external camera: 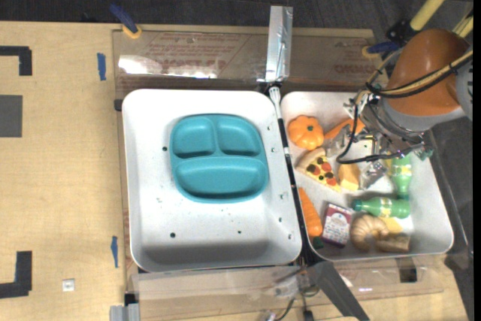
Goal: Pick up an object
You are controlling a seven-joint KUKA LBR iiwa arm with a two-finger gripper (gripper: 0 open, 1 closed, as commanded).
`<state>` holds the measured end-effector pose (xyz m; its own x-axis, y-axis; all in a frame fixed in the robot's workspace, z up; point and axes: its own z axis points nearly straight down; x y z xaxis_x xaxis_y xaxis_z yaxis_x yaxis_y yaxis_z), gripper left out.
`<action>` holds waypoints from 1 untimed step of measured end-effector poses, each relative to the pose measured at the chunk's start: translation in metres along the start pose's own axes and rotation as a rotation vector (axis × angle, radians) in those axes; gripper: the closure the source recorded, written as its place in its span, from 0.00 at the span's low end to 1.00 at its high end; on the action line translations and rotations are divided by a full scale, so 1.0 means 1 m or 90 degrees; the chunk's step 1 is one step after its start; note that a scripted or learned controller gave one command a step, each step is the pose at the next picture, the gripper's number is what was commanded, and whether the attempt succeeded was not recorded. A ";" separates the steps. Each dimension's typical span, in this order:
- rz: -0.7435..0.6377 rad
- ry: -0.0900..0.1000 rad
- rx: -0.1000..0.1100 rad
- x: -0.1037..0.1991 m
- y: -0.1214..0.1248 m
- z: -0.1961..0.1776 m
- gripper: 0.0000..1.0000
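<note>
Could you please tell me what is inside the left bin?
The left bin holds one teal divided plate, lying flat near its middle. Whatever lies beneath the plate is covered.

Light is even and fairly bright, falling from above — the two white bins come out pale but not blown out. The left bin [150,222] shows soft grey shading along its lower rim and a faint shadow under the teal tray [219,157]. Glare sits on the clear plastic sheet [188,56] in the upper middle and on the silver tape strip [279,41] beside it. The dark floor along the top of the frame is dim, with little detail. The picture is low in resolution and slightly soft — small things in the right bin [440,214] blur together, and the arm [425,75] at the upper right is smeared at its edges.
</note>
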<state>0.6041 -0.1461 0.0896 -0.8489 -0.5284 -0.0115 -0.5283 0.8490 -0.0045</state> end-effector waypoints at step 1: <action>-0.086 0.001 0.003 0.078 0.022 -0.002 0.00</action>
<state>0.5259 -0.1688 0.0908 -0.7705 -0.6373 -0.0087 -0.6372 0.7706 -0.0113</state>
